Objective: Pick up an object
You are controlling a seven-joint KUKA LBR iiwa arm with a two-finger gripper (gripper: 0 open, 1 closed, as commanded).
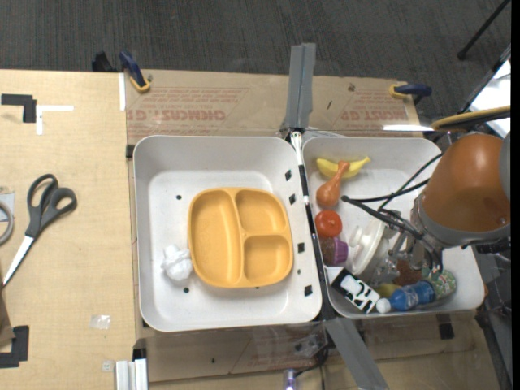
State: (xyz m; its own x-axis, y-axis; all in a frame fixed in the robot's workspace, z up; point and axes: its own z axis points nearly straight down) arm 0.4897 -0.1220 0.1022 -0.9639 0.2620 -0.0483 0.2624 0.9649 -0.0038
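The right bin [382, 146] holds several small items: a yellow banana [343, 166], an orange drumstick-shaped toy [331, 188], a red tomato [328, 223], a purple piece [334, 251], a white round lid-like object [366, 242], a black-and-white item [355, 292], a blue bottle [413, 296] and a speckled green ball [444, 282]. My gripper [400, 256] is low in this bin, right of the white round object and just above the blue bottle. The arm's orange band [471, 185] covers the bin's right side. I see nothing clearly held.
The left bin [150, 218] holds a yellow divided plate [240, 237] and a white crumpled object [175, 261]. Scissors [41, 210] lie on the wooden bench at the left. Black cables [382, 197] run across the right bin. Blue clamps [134, 70] hold the cardboard behind.
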